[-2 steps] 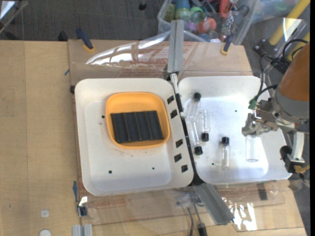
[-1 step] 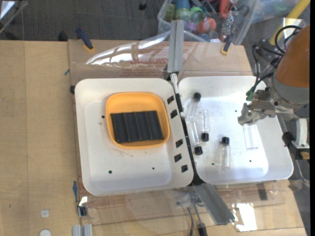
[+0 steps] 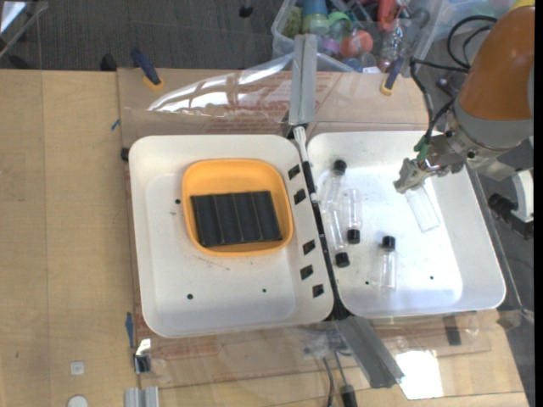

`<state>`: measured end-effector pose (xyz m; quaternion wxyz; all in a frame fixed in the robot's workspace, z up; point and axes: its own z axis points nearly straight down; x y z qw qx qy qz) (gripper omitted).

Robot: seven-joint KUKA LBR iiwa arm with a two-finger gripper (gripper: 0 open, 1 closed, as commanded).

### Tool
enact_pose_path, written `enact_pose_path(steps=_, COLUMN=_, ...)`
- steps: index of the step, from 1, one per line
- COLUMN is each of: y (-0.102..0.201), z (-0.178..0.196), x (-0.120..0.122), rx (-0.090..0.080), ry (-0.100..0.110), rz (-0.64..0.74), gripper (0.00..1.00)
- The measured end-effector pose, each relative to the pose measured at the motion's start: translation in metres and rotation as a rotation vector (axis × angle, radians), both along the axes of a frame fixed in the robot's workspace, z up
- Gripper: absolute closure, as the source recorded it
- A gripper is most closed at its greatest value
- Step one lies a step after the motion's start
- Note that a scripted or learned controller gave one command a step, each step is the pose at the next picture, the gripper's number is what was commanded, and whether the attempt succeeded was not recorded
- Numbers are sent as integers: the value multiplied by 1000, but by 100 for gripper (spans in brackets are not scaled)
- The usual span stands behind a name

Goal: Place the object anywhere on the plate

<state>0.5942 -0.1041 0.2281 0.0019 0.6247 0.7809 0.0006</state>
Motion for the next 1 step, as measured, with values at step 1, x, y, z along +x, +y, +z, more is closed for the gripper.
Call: enact_pose_path(steps=1, y=10, z=25, x=45, rx=-1, ry=-2, rz=244, gripper=100)
